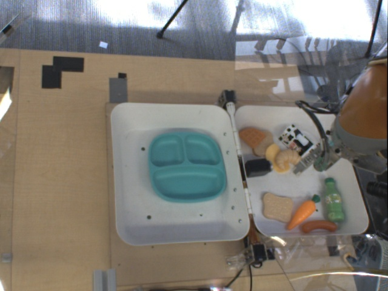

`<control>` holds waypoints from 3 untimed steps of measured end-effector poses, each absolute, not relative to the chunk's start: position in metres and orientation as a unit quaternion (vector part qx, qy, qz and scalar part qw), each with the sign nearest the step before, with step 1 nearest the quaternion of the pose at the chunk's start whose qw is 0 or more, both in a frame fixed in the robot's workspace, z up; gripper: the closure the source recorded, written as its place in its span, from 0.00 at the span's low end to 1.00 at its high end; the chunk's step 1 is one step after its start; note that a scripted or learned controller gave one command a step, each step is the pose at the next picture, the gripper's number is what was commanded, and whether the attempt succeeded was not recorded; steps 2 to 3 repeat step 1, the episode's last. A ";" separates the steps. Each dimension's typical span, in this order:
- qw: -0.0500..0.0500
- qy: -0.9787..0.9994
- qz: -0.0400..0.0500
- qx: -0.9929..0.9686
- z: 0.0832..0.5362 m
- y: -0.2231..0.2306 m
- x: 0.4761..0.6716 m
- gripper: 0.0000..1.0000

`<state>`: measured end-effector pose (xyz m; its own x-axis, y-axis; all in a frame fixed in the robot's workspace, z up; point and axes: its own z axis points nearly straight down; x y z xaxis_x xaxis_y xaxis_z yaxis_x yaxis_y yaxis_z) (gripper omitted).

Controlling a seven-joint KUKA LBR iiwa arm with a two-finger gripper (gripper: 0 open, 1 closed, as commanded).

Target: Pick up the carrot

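The right shallow white plastic bin (361, 218) holds the small things. The orange plastic carrot with a green top (302, 214) lies below the fingers, toward the near rim, tilted, free and apart from them. Just left of it lies a tan toast slice (277, 206) and just under it a reddish-brown sausage (319, 226) — the sausage seems to touch the carrot's tip. Right of the carrot stands or lies a green plastic bottle (333, 200), below and slightly right of the fingers. Left of the fingers sits a pale yellow roundish food piece (285, 159), very close to them; further left a black small block (257, 167) and an orange-brown bread piece (255, 139). Above-left of the fingers is a black-and-white patterned carton (295, 139).

The left shallow white plastic bin (124, 180) holds a teal plastic tray with three compartments (187, 165).

Both bins rest on a light wooden table (57, 180); behind it is grey ribbed floor (73, 17).

The metal fingers (310, 159) hang low over the right bin — I cannot tell if they are spread or pressed together, and nothing is seen between them.
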<state>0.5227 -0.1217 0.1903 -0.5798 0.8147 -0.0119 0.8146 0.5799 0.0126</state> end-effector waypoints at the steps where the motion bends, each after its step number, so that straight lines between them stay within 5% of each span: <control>1: 0.006 0.888 0.002 0.459 0.188 -0.123 0.521 0.00; 3: 0.006 0.888 0.002 0.459 0.188 -0.123 0.521 0.00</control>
